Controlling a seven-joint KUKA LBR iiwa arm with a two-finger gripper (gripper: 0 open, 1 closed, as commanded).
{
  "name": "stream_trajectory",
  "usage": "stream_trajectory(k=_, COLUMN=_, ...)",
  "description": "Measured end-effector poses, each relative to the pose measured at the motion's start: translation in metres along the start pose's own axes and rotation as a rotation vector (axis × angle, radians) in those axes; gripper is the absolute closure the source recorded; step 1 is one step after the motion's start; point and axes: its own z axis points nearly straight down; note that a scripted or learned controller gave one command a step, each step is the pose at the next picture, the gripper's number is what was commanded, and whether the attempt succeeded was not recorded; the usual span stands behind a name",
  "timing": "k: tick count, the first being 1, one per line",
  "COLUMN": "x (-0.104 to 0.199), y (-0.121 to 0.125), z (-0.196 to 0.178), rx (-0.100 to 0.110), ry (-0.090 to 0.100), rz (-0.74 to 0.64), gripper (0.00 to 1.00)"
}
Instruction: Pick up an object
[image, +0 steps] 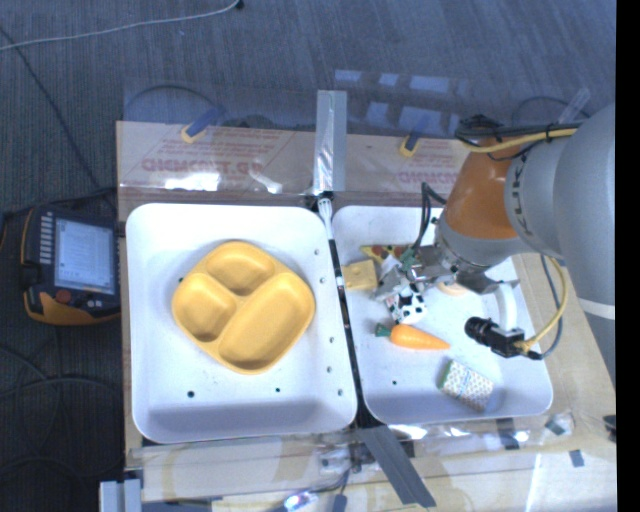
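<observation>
My gripper (405, 283) reaches down into the right bin (520, 400) near its upper middle, over a cluster of small objects. A black-and-white cow-patterned toy (409, 304) lies right beneath it. An orange carrot (417, 338) with a green tip lies just below that. A tan block (360, 274) sits at the bin's left wall, and a small red and yellow item (379, 251) lies above it. A patterned green and white packet (466, 383) rests in the lower right. I cannot tell whether anything is between the fingers.
The left bin (160, 390) holds a yellow three-compartment plate (243, 304). A black cable connector (494, 334) hangs over the right bin's right side. The grey arm (570, 200) covers the upper right. A handheld pendant (70, 265) lies left of the bench.
</observation>
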Motion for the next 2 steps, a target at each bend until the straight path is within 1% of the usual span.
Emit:
stream_trajectory(k=1, x=-0.007, y=0.039, z=0.010, rx=0.001, ry=0.000, rz=-0.024, gripper=1.00)
stream_trajectory(k=2, x=0.024, y=0.036, z=-0.081, rx=-0.001, ry=-0.005, rz=0.241, gripper=1.00)
